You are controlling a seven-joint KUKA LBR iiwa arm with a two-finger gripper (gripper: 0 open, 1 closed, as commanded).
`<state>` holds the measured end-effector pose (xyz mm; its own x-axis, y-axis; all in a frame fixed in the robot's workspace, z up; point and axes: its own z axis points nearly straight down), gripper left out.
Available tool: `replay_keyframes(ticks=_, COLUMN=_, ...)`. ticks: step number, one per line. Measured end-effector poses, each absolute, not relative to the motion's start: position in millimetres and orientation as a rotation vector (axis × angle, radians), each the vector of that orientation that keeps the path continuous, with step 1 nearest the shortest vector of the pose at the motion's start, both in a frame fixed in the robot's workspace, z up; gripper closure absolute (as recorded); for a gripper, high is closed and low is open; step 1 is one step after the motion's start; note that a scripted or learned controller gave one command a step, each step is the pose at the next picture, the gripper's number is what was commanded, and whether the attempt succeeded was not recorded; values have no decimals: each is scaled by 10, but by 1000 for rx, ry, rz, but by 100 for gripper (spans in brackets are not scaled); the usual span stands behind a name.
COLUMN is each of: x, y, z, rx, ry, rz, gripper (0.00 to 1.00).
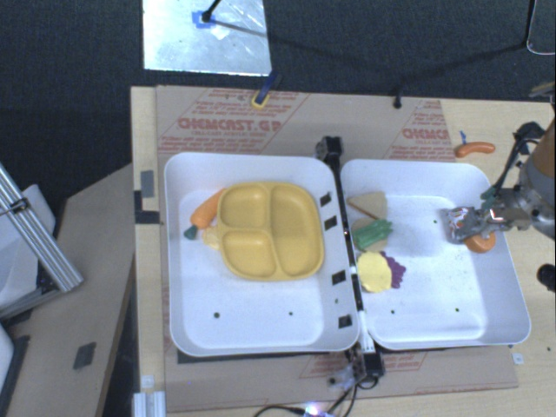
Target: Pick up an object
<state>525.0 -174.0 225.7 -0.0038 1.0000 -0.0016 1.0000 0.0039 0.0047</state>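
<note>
Near edge of the worktop (261, 380): cardboard sheet under two white bins, cables at the front.

Left bin (200, 320): yellow divided plate (265, 231) in the middle, toy carrot (204, 210) lying against the plate's left rim, orange body with green tip pointing to the lower left.

Right bin (434, 315): cluster near its left wall, namely a yellow round piece (373, 272) touching a purple piece (395, 272), a green piece (372, 231) just above them, and a tan wedge (369, 203) above that. All lying flat, untouched.

Right side of the right bin: end effector (462, 226) is low over the bin floor, arm coming in from the right. Just beside and partly under it sits an orange object (480, 242), apparently the target. The metal tip is at the object's left edge, touching or nearly so; can't tell which. Finger opening is not readable at this resolution, so can't tell the spread, and nothing shows clearly between the fingers.

Progress, as a judgement: approach is done, the arm is down at the pick spot. Grasp is unconfirmed and there's no lift yet, since the orange object looks to be resting on the bin floor. Left to do: close, lift clear.

Farther back: another orange piece (473, 148) on the cardboard beyond the right bin, then a grey square sheet (207, 24) on dark floor.
</note>
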Motion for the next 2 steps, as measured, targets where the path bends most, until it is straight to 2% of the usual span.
replay_keyframes(ticks=2, x=5687, y=-779, z=2222, rx=2209, ry=2232, rz=6, gripper=100)
